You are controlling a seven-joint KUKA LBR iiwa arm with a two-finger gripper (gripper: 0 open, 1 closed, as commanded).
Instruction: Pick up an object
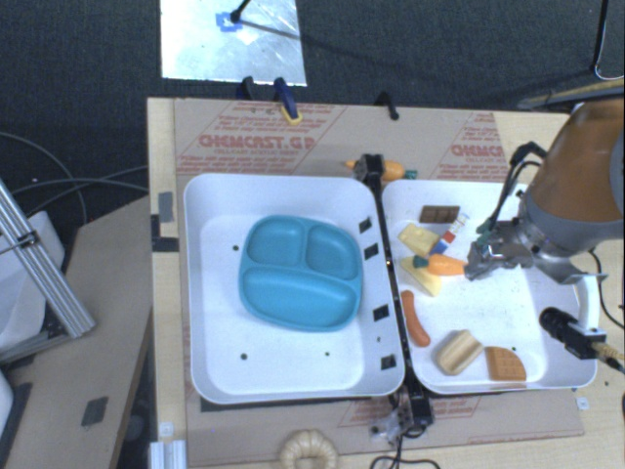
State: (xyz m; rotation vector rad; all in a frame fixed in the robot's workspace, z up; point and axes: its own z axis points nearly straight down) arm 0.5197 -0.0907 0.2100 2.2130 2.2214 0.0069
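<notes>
The gripper [478, 265] hangs low over the right bin [508, 195], just right of a cluster of toy food; its dark metal tips are too small and blurred to tell whether they are spread or pressed together, and nothing can be seen between them. Closest to it lies an orange carrot-like piece [446, 266], its right end touching or nearly touching the gripper. Just left of that sit a pale yellow cheese wedge [416, 236], a longer yellow piece [422, 278] and a small blue-and-red bit [445, 239]. A brown chocolate bar [438, 215] lies further back. Toward the front of the bin are a red-orange sausage [416, 319], a bread roll [458, 351] and a toast slice [505, 363] beside it. The grey arm [576, 179] with its orange band enters from the right. The left bin [210, 291] holds a blue divided plate [300, 271], well apart from the gripper.
</notes>
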